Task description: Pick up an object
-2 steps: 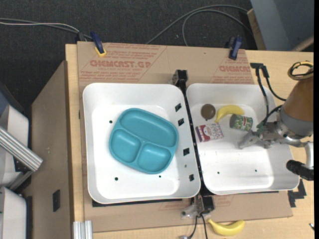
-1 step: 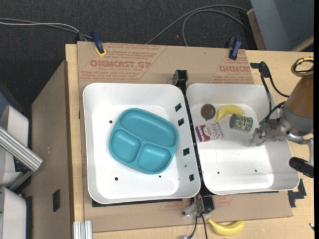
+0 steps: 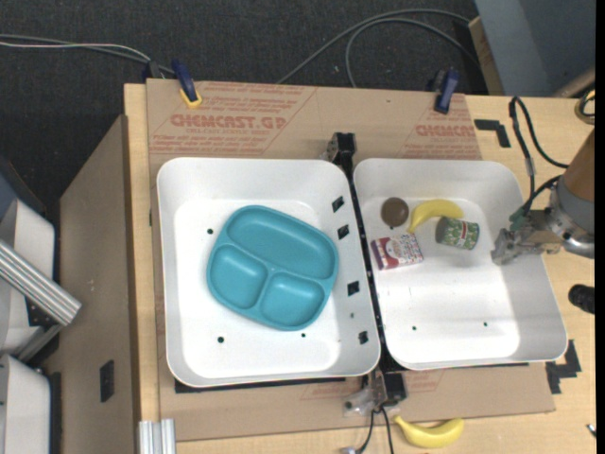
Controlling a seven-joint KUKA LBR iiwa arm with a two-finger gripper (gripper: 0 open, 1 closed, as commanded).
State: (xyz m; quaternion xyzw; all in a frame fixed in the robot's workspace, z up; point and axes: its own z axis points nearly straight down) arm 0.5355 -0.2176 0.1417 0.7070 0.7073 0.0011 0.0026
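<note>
Nearest to me, at the front edge of the bench (image 3: 236, 414), a second banana (image 3: 435, 431) lies outside both bins, just beside the cables that hang there. It is out of the working area, so I judge it is not meant to be picked.

Behind it are the two white bins, side by side and touching along a black divider. The left bin (image 3: 180, 253) bears one thing, a blue tray (image 3: 272, 267) with three compartments, lying flat and a little turned. It looks like a place where things could be set down later, but this is only my guess.

The right bin (image 3: 473, 329) has its front half bare. The things to pick are gathered in its far half: a small carton (image 3: 396, 252) with red and white print close to the divider, a brown round thing (image 3: 394, 212) behind it, a banana (image 3: 433, 213) curved beside that, and a green can (image 3: 458, 234) lying on its side, touching or nearly touching the banana's lower end. They are close together — a grasp on one could push its neighbour.

The gripper (image 3: 515, 239) is at the right wall of this bin, low, at the can's level but apart from it. Nothing is between its fingers that I can see; whether they stand apart or together I cannot tell, the parts are too small and dark. The can is the nearest thing to it, so it seems the likely target — the picking is not yet done.

At the far edge, two clamps (image 3: 189, 88) hold the brown board to the bench.
</note>
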